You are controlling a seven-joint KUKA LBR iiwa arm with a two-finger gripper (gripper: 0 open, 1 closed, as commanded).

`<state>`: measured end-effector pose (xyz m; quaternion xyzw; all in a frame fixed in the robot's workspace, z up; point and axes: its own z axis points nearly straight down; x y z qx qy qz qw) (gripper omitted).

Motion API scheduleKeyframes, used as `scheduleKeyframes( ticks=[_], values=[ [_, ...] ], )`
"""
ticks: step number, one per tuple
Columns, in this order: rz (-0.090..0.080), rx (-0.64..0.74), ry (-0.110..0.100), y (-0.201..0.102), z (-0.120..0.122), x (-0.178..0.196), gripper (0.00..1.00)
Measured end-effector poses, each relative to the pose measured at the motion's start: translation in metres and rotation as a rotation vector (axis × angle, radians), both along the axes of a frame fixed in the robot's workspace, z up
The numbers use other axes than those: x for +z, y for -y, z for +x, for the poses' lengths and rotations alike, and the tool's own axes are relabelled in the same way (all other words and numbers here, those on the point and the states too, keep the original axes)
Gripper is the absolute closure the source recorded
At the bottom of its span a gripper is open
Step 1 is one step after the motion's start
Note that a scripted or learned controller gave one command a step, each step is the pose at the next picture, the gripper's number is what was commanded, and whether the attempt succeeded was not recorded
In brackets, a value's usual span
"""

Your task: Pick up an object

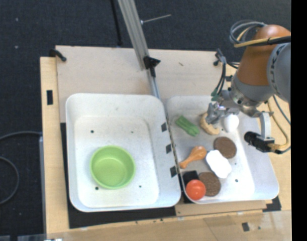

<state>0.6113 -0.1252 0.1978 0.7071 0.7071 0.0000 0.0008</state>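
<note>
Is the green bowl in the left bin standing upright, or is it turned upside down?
Upright. The green bowl shows its open mouth to the camera, with the rim around a hollow inside, on the floor of the left bin.

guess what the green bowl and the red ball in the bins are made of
Green bowl: likely moulded plastic, going by its even lime colour, smooth wall and soft sheen. Red ball: probably plastic or rubber, uniformly red-orange with a faint highlight on top; the view cannot settle whether it is hard or soft.
</note>
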Motion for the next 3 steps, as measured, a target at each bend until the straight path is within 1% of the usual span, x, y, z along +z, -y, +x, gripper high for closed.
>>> scheduleKeyframes(
  ticks=[1,3],
  values=[
    [0.000,0.003,0.004,0.001,0.001,0.033,1.00],
    [0.002,0.008,0.002,-0.103,0.009,0.043,1.00]
  ],
)
